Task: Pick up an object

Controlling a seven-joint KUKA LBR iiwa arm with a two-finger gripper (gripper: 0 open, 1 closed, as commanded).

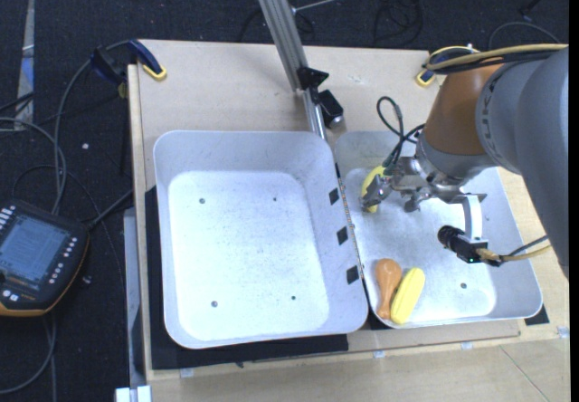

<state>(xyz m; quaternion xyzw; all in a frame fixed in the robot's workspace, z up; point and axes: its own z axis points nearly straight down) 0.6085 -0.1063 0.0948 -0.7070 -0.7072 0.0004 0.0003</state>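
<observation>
We see gripper [391,195] low in right bin [507,301], near yellow object [372,185] at bin's left wall; finger state we cannot tell. Orange piece [388,281] and yellow piece [408,293] touch at front edge.

Even overhead light washing both white bins [244,237], left bin glowing brightest, near blown out. Soft shadow pooling under arm [507,110] across right bin. Dark floor [72,20] swallowing cable detail. Frame looking slightly soft and grainy; small objects near gripper [391,195] blurring. Bench edges bending mildly toward corners.
</observation>
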